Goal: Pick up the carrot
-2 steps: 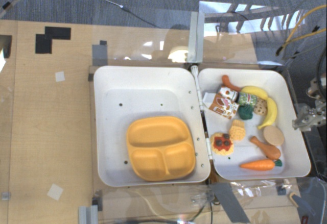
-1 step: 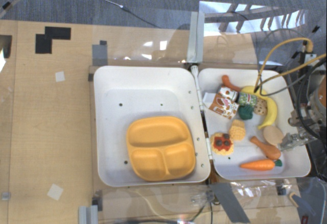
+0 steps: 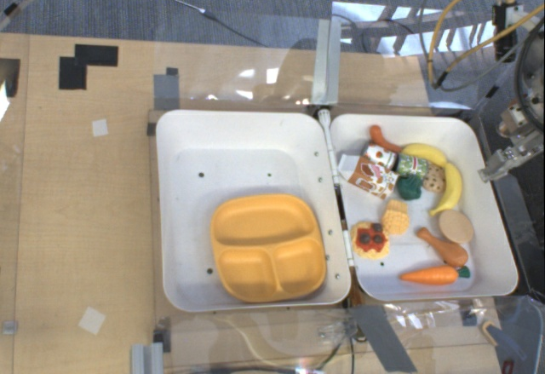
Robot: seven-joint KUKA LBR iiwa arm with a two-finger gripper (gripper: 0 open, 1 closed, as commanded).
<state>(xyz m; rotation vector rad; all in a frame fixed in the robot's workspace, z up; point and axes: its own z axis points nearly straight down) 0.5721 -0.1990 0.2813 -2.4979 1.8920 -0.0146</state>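
Orange carrot w/ a green top lies flat near the front edge of the right bin, tip pointing left, green end to the right. Just behind it sits a toy drumstick, close but apart, and a toy pizza slice and corn cob lie to its left. Further back: banana, a small carton, a green veg piece. The left bin carries a yellow 3-section plate. At the right edge some grey arm hardware hangs over the bin rim; can't tell the gripper's state from here, and nothing looks grasped. Carrot is untouched, so pick not yet begun, by my read. Risks: carrot is low, tapered and round, so a pinch across the thin end may squirt it out; drumstick crowding the back side could get clipped or grabbed instead; the front bin wall leaves little room for 1 finger on the near side.
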